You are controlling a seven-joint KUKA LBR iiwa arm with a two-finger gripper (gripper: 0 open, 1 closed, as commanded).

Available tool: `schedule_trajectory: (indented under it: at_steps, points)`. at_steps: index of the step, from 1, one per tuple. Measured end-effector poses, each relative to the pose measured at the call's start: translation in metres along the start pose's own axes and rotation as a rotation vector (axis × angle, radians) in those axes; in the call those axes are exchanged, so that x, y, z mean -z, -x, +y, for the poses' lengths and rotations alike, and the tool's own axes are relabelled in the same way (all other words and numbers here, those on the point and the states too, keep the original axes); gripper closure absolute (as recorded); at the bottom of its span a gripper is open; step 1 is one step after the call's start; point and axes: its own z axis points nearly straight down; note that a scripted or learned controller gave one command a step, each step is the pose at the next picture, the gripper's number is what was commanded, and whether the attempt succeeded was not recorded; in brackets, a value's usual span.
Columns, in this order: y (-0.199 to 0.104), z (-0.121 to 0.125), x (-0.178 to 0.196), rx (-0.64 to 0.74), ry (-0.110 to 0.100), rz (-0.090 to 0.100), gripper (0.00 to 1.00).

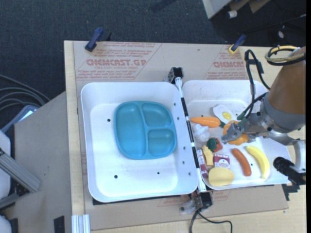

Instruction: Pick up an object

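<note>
A: Two shallow white bins: left bin (97, 130) holds a blue divided plastic tray (145, 129); right bin (204, 89) holds toy food.

B: Gripper (232, 132) sits over an orange toy piece (239, 140); finger state unclear. Red sausage (241, 161), yellow banana (259, 160) just below.

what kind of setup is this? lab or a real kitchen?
Most likely a robot lab bench, not a kitchen. Two white bins sit on a board held by clamps, the food is toys such as a banana and carrot, and loose cables trail alongside.

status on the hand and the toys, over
Hand low in right bin, over orange toy. Grip unconfirmed. Carrot, sausage, banana crowd close.
</note>
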Motion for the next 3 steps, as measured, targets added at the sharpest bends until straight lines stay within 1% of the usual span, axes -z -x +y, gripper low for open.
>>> schedule_trajectory:
  at_steps: [1,2,3]
  points:
    - [-0.081,0.0,0.004,0.0,0.001,0.0,1.0]
    - [-0.06,0.0,0.005,-0.001,0.001,-0.001,1.0]
    - [-0.054,0.0,0.008,-0.001,0.002,-0.001,1.0]
